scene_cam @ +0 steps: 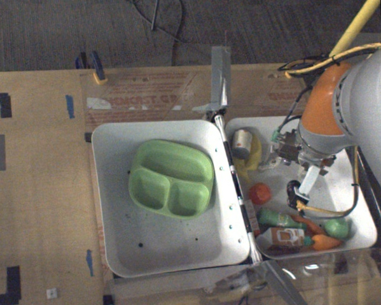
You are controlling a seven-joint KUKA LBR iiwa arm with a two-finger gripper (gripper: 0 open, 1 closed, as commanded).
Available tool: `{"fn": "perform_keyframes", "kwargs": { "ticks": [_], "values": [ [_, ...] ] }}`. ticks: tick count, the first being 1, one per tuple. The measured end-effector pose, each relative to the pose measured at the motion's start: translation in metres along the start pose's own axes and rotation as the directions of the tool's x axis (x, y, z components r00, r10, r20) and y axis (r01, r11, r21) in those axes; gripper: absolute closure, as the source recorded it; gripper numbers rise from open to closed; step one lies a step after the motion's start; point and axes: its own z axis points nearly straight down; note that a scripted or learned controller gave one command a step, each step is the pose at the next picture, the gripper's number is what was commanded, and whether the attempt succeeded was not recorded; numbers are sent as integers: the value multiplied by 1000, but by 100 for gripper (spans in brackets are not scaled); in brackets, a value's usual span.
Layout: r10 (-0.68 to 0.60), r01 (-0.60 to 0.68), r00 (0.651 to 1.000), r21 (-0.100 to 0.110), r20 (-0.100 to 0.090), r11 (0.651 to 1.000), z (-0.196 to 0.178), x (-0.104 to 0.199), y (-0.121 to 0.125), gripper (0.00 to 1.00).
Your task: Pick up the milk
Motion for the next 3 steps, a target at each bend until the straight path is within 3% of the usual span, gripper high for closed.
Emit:
{"fn": "perform_keyframes", "kwargs": {
  "ticks": [1,2,3],
  "values": [
    [129,-129,992,2,-2,992,0,-96,-22,0],
    [344,-344,939,12,2,939,-67,-79,-90,0],
    [457,-457,890,12,5,890,-23,-25,-113,0]
  ]
}}
